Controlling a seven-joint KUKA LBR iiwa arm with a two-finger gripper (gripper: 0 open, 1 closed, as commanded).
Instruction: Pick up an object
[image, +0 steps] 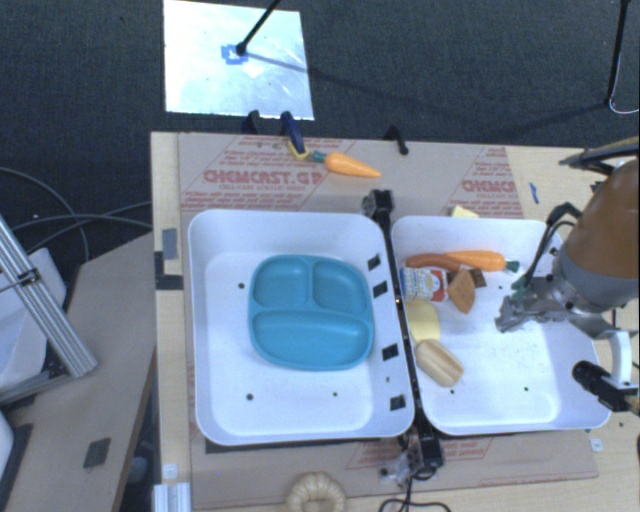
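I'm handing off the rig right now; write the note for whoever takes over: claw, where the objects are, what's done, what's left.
Claw: low over the right bin, right of the food cluster, nothing seen between its fingers; open or shut can't be told.
Right bin, left side: toy carrot and sausage at the back, small carton, brown piece, yellow block, bread roll in front.
Left bin: blue divided plate.
Outside the bins: second carrot on the cardboard behind the bins.
Done: no object picked up.
Left: grasp one and lift it.
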